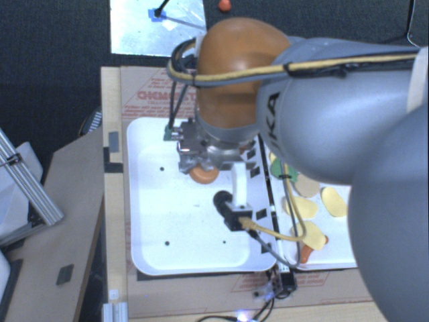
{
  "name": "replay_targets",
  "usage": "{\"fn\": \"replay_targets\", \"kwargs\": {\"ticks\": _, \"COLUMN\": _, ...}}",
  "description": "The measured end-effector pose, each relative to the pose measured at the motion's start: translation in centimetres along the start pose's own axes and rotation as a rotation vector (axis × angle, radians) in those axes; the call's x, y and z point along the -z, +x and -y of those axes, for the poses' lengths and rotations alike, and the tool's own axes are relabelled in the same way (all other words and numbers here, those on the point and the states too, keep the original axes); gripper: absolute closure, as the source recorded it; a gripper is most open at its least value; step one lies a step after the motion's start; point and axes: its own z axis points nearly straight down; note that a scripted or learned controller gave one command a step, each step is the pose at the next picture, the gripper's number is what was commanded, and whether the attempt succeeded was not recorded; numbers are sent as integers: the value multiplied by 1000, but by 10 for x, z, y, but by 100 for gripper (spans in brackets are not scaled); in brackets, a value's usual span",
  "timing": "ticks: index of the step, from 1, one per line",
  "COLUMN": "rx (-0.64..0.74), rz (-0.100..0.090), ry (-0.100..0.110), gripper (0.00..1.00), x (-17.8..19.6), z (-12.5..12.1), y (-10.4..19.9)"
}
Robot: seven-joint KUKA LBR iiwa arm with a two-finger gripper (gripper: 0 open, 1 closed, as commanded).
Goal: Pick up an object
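"What is sitting under the gripper (201,161)?"

"A round orange thing (204,175), lying in the left bin (154,247). The gripper is hanging right over it."

"Is it grabbing?"

"I cannot tell."

Small red ball (224,5) far back on dark floor, just beside a shiny silver sheet (157,17); metal rails (25,180) at left.

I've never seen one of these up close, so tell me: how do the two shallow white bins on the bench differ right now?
The left white bin is mostly bare floor, with one round orange object just under the grey gripper; the right white bin holds several pale yellow pieces and a small orange piece. The left bin lies almost fully in sight, while the grey arm covers much of the right. Both are shallow, white and side by side.
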Motion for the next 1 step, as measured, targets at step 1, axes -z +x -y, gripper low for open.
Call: {"fn": "replay_targets", "kwargs": {"ticks": 1, "rx": -2, "rz": 0, "ry": 1, "gripper": 100, "x": 25, "z": -3, "y": 17}}
